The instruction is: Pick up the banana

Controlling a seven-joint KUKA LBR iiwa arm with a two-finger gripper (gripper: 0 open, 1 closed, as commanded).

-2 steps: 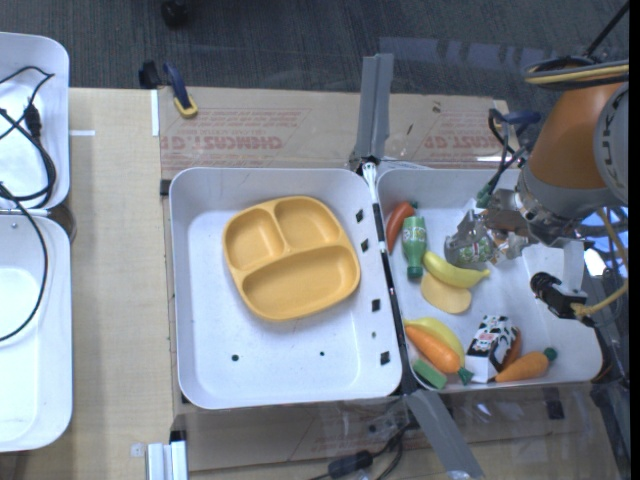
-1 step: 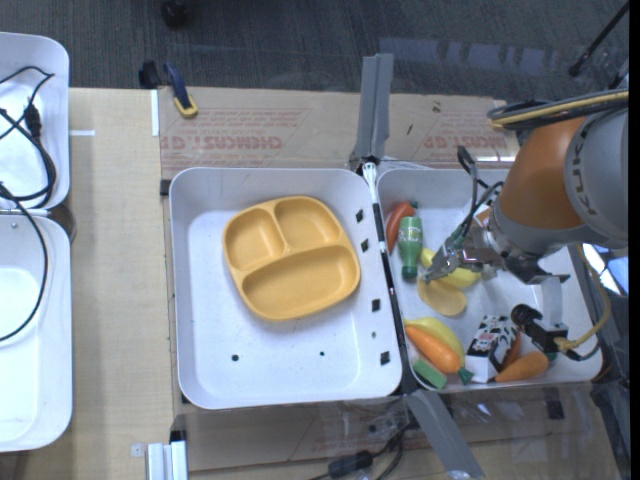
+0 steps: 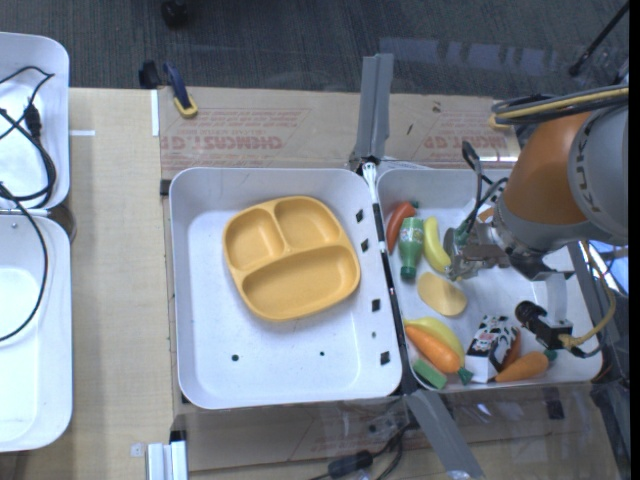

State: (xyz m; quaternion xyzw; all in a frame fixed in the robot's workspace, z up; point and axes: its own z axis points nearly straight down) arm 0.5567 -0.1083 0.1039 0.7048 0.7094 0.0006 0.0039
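Pincer [image 3: 462, 265] lowered into the right bin [image 3: 575, 373] at the end of the grey arm [image 3: 560, 183], orange band above the wrist, reaching in from the right. Tip dark and small against the white floor; spread of the fingers impossible to tell at this slant, and nothing seen gripped between them.

Banana [image 3: 435, 245]: a short, plump toy fruit, bright yellow, gently curved, lying roughly lengthwise toward the back of the bin. Set just beside the pincer, on its left side, lower end close to the tip; whether touching or narrowly apart, cannot be told. On the banana's other side, a green bottle [image 3: 411, 249], then an orange-red carrot-like piece [image 3: 398, 220] against the bin's left wall.

Just below the pincer, a pale yellow rounded slice [image 3: 442, 294] flat on the bin floor. Nearer the front edge, a second yellow piece [image 3: 436, 329] resting with an orange carrot [image 3: 433, 347] and a small green item [image 3: 430, 373]; alongside them a black-and-white carton [image 3: 486, 344] and another orange piece [image 3: 522, 367].

In the left bin [image 3: 200, 368], a yellow three-part plate [image 3: 291, 257], well apart from the banana. Both bins side by side on the tan counter [image 3: 110, 218].
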